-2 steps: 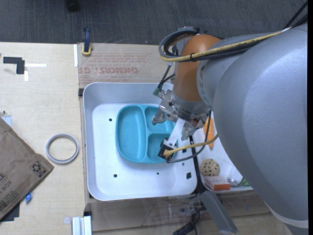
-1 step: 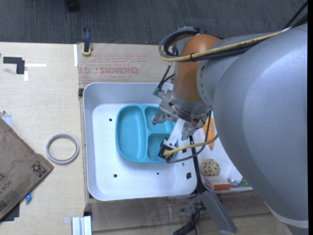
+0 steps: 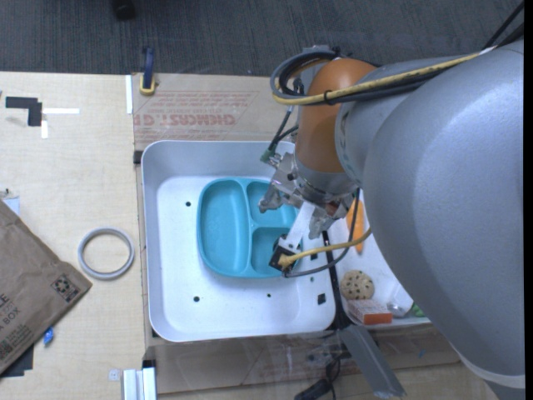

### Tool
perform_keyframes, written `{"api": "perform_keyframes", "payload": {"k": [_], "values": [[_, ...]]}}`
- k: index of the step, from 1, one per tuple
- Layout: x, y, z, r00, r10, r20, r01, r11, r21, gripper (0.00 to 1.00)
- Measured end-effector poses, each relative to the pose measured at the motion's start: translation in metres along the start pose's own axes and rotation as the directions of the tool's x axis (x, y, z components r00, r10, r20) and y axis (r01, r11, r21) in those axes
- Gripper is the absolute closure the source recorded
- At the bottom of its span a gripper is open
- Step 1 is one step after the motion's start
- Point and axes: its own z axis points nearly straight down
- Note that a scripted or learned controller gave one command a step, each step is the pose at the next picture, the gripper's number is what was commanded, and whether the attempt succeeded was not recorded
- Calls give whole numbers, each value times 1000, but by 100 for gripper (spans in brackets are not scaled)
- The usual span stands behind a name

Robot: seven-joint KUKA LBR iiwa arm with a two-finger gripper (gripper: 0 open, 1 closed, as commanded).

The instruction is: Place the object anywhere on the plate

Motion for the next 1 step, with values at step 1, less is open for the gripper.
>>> {"api": "perform_keyframes", "payload": {"k": [1], "values": [[0, 0, 0, 1000, 0, 0, 0, 1000, 0, 0]]}}
